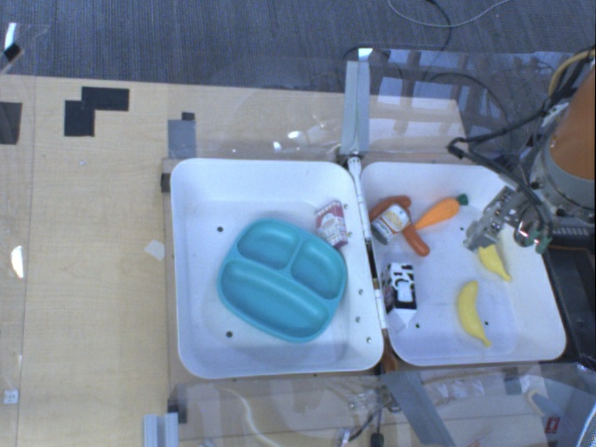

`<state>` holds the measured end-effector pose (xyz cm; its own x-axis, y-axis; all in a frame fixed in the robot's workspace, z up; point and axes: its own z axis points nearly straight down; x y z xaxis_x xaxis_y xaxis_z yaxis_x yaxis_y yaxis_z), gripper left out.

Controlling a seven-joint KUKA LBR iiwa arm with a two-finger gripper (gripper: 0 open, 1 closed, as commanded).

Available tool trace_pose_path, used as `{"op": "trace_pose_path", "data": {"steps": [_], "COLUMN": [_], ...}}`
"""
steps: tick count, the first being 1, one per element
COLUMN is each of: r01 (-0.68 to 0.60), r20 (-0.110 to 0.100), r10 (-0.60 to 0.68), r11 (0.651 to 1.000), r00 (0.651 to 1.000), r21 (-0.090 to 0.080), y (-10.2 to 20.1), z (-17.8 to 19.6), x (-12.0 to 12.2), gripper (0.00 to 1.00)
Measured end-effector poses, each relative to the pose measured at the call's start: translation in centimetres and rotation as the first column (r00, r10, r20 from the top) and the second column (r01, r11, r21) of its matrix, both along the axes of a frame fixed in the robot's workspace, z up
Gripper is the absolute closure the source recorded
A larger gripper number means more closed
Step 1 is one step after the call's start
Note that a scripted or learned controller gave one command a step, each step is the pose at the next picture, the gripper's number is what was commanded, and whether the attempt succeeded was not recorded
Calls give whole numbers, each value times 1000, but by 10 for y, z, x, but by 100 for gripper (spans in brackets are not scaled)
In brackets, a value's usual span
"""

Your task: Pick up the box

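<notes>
A small black-and-white box (400, 285) lies in the right bin (521, 347), close against its left wall. My gripper (491, 229) hangs over the right half of that bin, well to the right of the box and a little farther back. It is open and holds nothing. Just below it lies a yellow banana (494, 262).
The right bin also holds a second banana (473, 312), a carrot (439, 214), a sausage (402, 222) and a small cup (395, 220). In the left bin (200, 277) sit a blue divided plate (282, 278) and a red-and-white packet (331, 223). Cables run behind the arm.
</notes>
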<state>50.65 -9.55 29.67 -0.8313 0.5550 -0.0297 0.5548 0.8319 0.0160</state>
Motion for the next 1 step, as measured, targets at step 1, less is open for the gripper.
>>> {"op": "trace_pose_path", "data": {"steps": [1], "r01": [-5], "r20": [8], "r10": [5], "r11": [1000], "r00": [1000], "r21": [-1], "y": [1], "z": [11], "x": [3], "gripper": [100]}}
